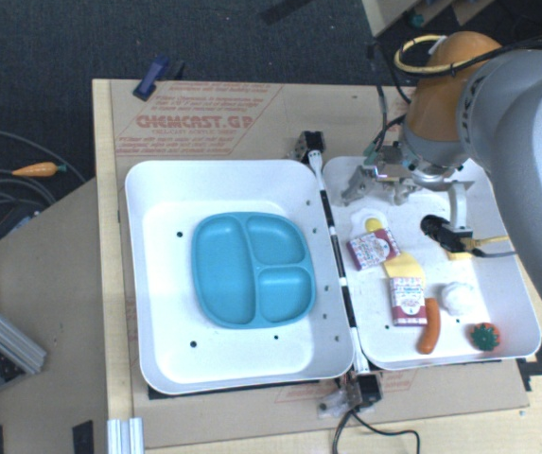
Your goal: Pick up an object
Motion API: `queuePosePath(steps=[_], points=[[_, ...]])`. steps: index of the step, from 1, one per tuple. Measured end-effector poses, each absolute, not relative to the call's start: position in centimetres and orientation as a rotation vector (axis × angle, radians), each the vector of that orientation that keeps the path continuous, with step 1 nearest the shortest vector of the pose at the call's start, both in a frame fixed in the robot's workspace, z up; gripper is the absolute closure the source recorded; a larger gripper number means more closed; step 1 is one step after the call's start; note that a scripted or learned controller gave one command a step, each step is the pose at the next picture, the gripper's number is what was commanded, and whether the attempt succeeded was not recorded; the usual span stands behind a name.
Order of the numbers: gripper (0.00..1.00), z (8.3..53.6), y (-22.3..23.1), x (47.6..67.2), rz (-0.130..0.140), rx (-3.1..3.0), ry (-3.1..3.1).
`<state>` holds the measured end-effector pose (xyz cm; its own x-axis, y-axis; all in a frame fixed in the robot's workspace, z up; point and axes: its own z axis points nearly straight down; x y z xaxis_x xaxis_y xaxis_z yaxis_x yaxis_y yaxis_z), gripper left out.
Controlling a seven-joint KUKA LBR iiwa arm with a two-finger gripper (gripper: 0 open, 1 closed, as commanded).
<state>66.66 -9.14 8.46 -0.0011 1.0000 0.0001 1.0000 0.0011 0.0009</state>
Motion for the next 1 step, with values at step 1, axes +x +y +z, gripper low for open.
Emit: queuePosePath(steps=[1], points=[[1.00, 9.55, -9.10, 66.75, 0.004, 2.218, 2.221]])
